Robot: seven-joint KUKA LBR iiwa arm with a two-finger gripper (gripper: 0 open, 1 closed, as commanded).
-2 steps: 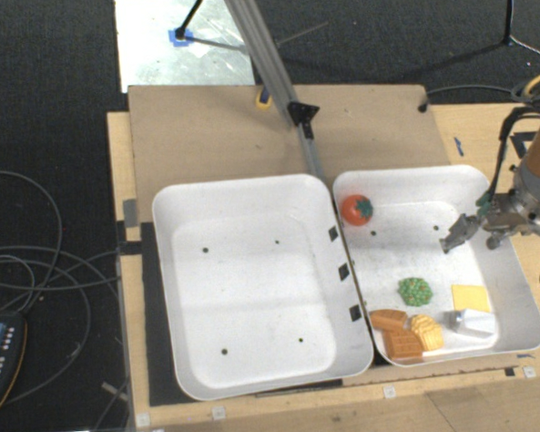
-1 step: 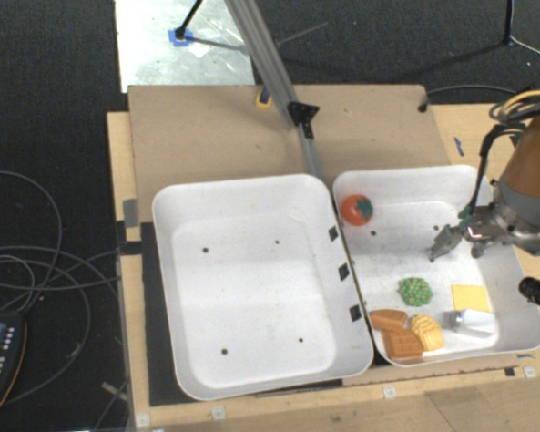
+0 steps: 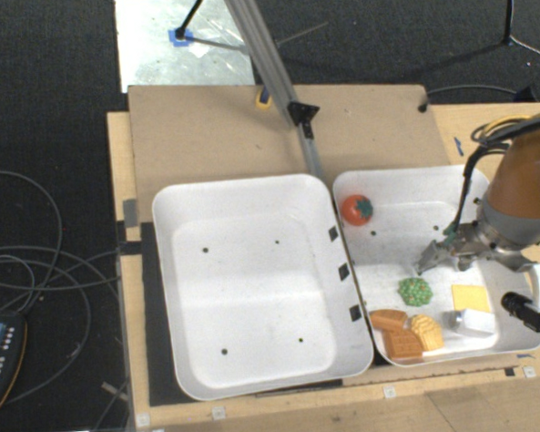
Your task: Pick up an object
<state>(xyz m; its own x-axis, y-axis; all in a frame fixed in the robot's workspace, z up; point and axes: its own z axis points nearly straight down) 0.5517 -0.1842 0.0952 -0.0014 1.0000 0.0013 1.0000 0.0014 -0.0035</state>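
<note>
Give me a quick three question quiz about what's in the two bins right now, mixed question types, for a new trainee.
1. True or false: the green bumpy object lies in the left bin.
2. Multiple choice: the red and orange ball sits in the right bin near
A. its far left corner
B. its near right corner
C. its near left corner
3. Fill in: the yellow block lies to the camera's ___ of the green bumpy object.

Key
1. False; it is in the right bin, near the arm's tool.
2. A
3. right
</note>
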